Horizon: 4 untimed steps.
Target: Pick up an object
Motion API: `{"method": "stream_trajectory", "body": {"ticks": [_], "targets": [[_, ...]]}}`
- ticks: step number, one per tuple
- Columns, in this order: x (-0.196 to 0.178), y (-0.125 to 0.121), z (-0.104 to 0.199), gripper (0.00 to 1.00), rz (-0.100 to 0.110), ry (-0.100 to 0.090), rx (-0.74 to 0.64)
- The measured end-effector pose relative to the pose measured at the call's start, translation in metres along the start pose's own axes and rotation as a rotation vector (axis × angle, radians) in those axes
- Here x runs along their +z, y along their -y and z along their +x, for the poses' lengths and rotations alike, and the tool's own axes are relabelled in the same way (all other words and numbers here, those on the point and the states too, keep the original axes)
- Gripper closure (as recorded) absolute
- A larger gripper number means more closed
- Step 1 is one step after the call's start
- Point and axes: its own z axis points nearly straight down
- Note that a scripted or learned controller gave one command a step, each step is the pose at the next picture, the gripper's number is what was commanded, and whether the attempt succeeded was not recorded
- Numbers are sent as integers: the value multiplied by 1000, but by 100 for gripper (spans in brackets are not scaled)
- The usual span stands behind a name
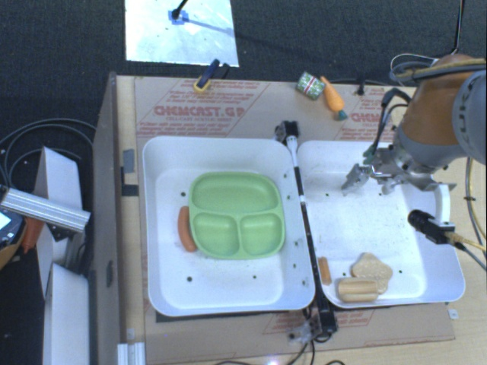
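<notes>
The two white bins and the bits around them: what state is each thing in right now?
green tray: flat in left bin, compartments bare.
sausage: lying beside the tray.
bread pieces: resting in right bin's near corner.
gripper: above right bin, holding nothing.
toy carrot: lying outside the bins.

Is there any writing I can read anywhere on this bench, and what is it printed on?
"CHEMCAST GP", red, repeated on the brown board under the white bins.
The smaller red lines around it: too blurred to read.
The small can has a label: too small to read.
</notes>
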Motion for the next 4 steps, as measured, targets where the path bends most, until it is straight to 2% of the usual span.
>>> {"method": "stream_trajectory", "body": {"ticks": [1,2,3,4], "targets": [[33,-77,-46,0,-2,0,-2],[43,-42,-31,0,-3,0,-1],[79,12,-7,0,-1,-1,0],[40,-40,-28,0,-6,1,-3]]}}
